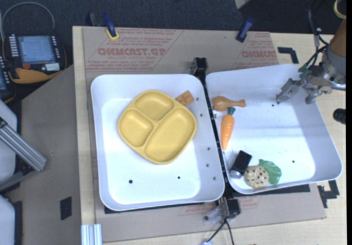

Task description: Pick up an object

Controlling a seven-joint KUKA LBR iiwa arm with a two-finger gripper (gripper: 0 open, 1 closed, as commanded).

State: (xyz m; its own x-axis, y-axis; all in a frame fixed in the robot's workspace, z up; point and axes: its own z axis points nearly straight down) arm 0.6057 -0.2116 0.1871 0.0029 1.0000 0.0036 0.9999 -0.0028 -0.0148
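Both bins are plain white: the left bin [110, 145] and the right bin [308, 139], each marked with a few small dark dots on the floor. The sectioned plate [158, 126] is uniform pale yellow. The small block [185, 97] at its upper edge is orange-brown. The toy drumstick [227, 103] is tan-orange. The toy carrot [227, 130] is bright orange with a dark green top. The small box [241, 161] is black. The cookie [255, 176] is beige with dark specks. The leafy piece [271, 170] is green. The bench board [165, 51] is light brown with red printed lettering. The clamps [110, 25] are blue, one with a yellow tip.
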